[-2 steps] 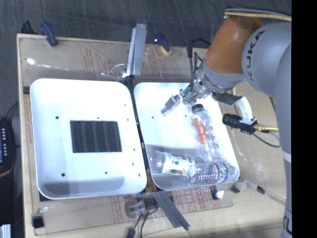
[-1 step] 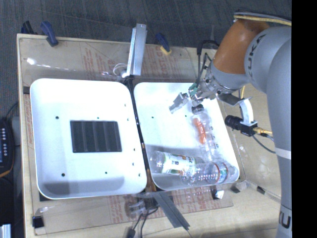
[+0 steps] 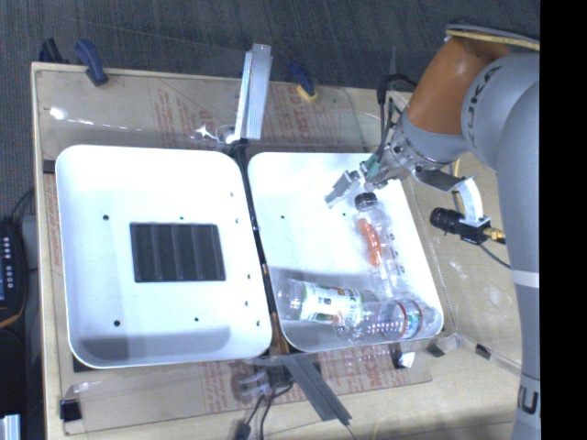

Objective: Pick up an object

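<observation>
Gripper (image 3: 359, 188) is over the right white shallow bin (image 3: 303, 181), directly above the cap end of a clear plastic bottle with orange label (image 3: 374, 236). Finger spread cannot be determined. Two more clear bottles (image 3: 353, 310) lie along the bin's near wall.

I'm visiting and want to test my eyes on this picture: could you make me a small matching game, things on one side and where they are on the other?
Things:
1. dark ribbed panel
2. bottle with orange label
3. bottle with pale label
4. gripper

Places:
A. along the right bin's near wall
B. over the right bin's far part
C. in the left bin
D. by the right bin's right side, just below the gripper

Pairs: 1-C, 2-D, 3-A, 4-B
</observation>
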Robot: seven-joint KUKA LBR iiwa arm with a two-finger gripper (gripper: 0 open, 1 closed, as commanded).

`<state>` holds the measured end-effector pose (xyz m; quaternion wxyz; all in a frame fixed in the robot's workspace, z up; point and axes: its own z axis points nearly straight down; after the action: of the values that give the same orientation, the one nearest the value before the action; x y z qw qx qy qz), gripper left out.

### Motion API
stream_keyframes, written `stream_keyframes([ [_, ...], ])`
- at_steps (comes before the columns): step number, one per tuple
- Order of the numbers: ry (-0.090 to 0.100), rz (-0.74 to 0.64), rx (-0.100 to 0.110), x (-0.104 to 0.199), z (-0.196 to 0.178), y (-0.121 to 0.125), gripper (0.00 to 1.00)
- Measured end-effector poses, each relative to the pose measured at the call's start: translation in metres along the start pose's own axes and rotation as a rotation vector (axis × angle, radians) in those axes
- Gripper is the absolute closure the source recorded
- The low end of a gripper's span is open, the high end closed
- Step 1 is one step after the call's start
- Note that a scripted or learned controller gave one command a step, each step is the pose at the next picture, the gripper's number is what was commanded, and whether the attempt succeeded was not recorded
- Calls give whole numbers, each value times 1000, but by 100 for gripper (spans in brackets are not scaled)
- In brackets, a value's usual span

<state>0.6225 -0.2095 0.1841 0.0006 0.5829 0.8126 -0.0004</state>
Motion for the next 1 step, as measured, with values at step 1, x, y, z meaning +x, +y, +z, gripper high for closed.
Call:
stream_keyframes([
  [1,3,-36,3,13,61,-35,0],
])
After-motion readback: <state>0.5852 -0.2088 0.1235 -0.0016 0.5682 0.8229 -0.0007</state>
